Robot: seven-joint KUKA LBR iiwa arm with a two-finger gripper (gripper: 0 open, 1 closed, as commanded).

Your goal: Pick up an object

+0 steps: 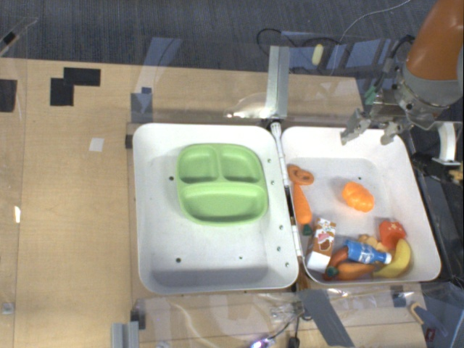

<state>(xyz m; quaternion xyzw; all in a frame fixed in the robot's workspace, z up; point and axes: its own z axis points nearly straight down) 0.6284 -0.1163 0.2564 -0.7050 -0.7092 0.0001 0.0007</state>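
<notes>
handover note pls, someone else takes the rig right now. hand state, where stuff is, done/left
Hand: open, holding nothing, above the back edge of the right bin.
Right bin: orange alone near the middle; carrot along the left wall; a pile at the front with a blue bottle, banana, tomato and a small carton.
Left bin: green tray.
Done: nothing picked yet.
Left: the whole pick. The orange looks easiest, since it sits apart from the rest.
</notes>
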